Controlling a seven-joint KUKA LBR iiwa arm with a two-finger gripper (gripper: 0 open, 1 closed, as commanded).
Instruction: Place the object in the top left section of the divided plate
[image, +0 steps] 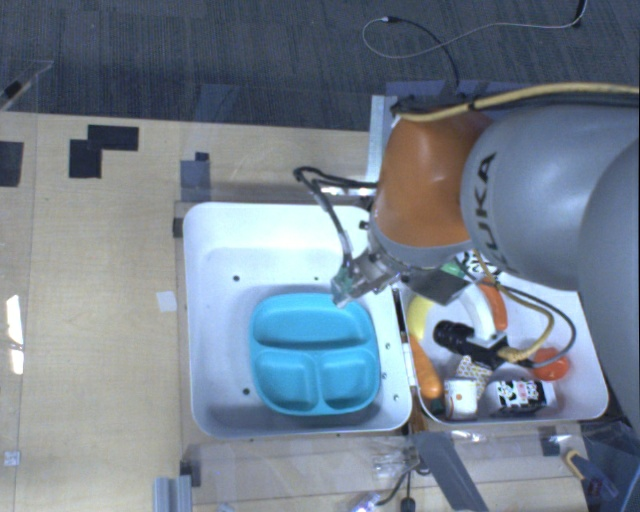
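The blue divided plate (315, 352) lies in the left bin (225, 300), with one wide section at the back and two smaller ones at the front. My gripper (350, 284) hangs just over the plate's back right rim, at the right side of the left bin. The grey arm with its orange band (425, 180) reaches in from the right and hides what is under the wrist. I cannot make out any object at the gripper's tip.
The right bin (590, 395) holds several items: a yellow piece (418, 318), an orange carrot (428, 370), a small white cup (460, 398), a black-and-white patterned item (518, 395) and a red-orange piece (552, 367). The arm covers that bin's back half.
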